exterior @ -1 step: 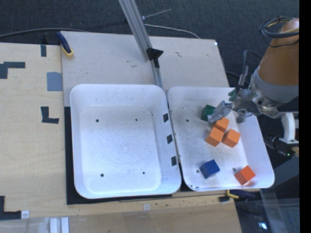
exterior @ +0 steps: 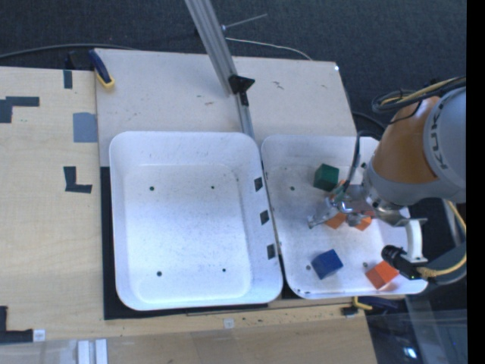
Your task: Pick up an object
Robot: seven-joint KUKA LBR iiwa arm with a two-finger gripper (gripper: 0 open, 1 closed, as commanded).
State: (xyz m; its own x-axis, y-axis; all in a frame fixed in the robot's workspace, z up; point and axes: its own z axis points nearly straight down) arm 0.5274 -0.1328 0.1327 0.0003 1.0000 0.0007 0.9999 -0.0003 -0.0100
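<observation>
Two white bins sit side by side on the bench. The left bin (exterior: 121, 203) holds nothing but a few dark specks on its floor. The right bin (exterior: 284, 169) holds the blocks. A green block (exterior: 326, 177) lies toward the far side of this bin, near its middle. A blue block (exterior: 326, 264) lies near the front rim, well apart from the green one. An orange block (exterior: 381, 274) sits in the front right corner, close to the rim and just beside a black part of the arm's wrist hardware. The arm (exterior: 413, 154) comes in from the right, its orange band above the wrist lying over the right bin's far right side. The gripper (exterior: 335, 217) is low in the right bin, between the green block and the blue block, with metal fingers pointing left. Small orange pieces (exterior: 362, 221) show right at the fingers, touching or very near them, but the parts there are small and blurred; I cannot tell whether the pincer is wide, narrow or closed on anything, nor whether the orange there is a block or part of the tool. A grey metal bar (exterior: 216, 44) slants from the top edge down to the gap between the bins.
</observation>
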